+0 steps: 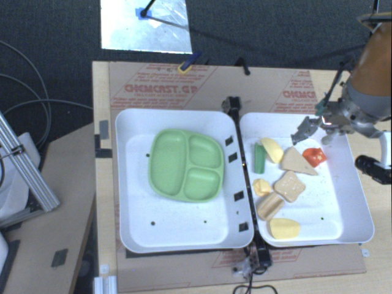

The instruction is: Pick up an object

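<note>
The right bin [349, 222] holds several toy foods: a yellow piece [271, 150], a green stick [260, 158], a tan wedge [297, 163], a red tomato-like piece [314, 156], a toast slice [289, 186], a small yellow chunk [261, 186], a brown bread roll [270, 206] and a pale yellow piece [284, 228]. My gripper [313, 131] hangs over the bin's upper right part, just above the red piece and the wedge. Its fingers stand apart, open, with nothing between them.
The left bin [138, 225] carries a green divided plate [186, 165]. A black divider with clips [240, 164] runs between the bins. The arm comes in from the right over the right bin's far corner. Cardboard lies under both bins.
</note>
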Controlling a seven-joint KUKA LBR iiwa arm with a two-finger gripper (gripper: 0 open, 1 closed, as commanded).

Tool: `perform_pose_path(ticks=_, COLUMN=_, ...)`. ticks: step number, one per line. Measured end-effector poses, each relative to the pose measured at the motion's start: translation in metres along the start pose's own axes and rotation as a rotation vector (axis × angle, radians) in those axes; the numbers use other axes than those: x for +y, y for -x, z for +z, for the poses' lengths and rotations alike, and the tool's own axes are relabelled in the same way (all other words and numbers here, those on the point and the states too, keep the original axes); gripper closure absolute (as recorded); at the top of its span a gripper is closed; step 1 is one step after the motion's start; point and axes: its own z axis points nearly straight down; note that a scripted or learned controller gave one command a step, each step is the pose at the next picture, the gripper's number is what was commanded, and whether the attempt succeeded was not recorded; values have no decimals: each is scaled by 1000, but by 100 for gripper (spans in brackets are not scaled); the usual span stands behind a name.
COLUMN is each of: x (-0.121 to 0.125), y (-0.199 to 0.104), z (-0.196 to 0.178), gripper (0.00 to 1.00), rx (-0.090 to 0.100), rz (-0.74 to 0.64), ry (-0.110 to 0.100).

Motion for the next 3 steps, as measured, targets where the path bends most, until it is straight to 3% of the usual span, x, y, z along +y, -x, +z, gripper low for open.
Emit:
perform_pose_path(ticks=1, x=-59, y=-21, z=122, gripper=0, rx=4, rz=2, ry=-10)
perform_pose_path(ticks=2, x=-14, y=-37, z=173, gripper=0, rx=0, rz=-3, ry=2)
perform_pose_path(ticks=3, x=-61, y=-29, z=170, gripper=0, rx=0, rz=4, ry=1)
